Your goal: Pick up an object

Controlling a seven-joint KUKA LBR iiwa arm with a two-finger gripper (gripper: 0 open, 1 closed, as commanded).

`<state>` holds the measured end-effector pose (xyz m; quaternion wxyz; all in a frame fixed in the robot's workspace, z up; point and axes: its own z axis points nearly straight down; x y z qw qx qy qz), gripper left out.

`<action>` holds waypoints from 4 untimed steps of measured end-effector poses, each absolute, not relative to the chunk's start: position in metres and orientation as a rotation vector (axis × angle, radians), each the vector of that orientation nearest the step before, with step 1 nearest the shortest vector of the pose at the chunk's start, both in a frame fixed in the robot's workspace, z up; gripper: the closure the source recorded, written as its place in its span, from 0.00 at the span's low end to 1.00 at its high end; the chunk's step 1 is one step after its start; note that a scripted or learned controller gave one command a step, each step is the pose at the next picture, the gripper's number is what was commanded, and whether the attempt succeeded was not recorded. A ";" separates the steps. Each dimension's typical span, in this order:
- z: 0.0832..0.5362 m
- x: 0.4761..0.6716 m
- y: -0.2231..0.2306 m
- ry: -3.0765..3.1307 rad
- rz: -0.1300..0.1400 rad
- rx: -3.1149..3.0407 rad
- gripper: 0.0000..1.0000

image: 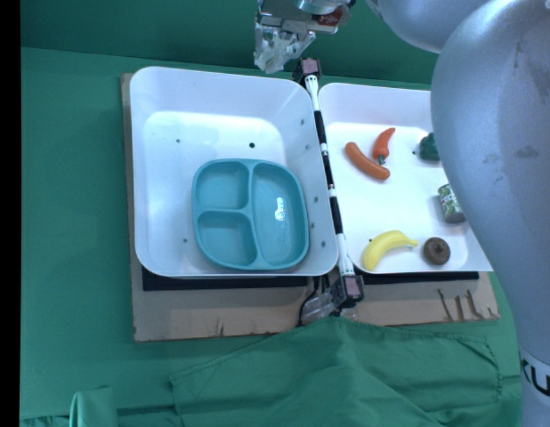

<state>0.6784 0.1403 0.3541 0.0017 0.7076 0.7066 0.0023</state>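
Camera view | end effector (pixel 277 53) above left bin's (pixel 168 87) far rim | seemingly touching nothing

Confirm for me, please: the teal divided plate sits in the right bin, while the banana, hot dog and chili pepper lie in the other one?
Not quite. The camera view shows the teal divided plate in the left bin; the banana, hot dog and chili pepper do lie in the other one, the right bin.
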 end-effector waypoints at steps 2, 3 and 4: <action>0.302 0.701 0.109 2.216 0.002 2.223 1.00; 0.322 0.701 0.163 2.217 0.008 2.221 1.00; 0.338 0.701 0.111 2.215 0.008 2.222 1.00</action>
